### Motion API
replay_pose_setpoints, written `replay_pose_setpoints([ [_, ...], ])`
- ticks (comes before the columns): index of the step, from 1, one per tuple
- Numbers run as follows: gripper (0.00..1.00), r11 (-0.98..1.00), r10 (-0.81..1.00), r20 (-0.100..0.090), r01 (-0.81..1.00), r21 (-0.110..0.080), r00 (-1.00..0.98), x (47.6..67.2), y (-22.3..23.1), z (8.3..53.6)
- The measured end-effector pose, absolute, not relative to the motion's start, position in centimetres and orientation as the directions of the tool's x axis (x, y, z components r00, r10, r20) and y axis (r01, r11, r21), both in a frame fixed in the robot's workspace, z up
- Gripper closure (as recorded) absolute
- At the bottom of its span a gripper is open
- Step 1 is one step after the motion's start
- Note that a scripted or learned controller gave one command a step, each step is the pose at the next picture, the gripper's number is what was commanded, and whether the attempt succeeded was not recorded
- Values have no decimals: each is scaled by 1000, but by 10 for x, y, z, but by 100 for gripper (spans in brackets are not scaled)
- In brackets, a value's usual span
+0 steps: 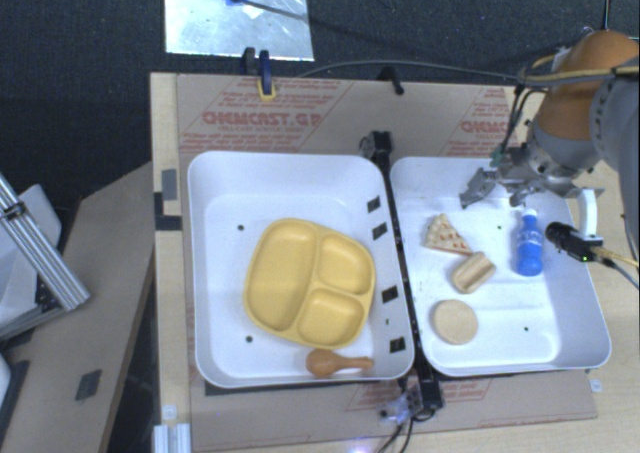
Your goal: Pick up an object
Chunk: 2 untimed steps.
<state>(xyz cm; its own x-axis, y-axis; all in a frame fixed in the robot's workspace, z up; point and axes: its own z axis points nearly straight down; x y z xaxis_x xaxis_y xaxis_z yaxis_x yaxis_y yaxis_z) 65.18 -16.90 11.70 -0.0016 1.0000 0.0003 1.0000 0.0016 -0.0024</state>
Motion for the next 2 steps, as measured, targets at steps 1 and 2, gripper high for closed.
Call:
replay_pose_setpoints([
  [1,0,4,1000,0,1000,0,-4,652,-168,83],
  [2,100,5,1000,-1,1000,6,-5,654,-168,97],
])
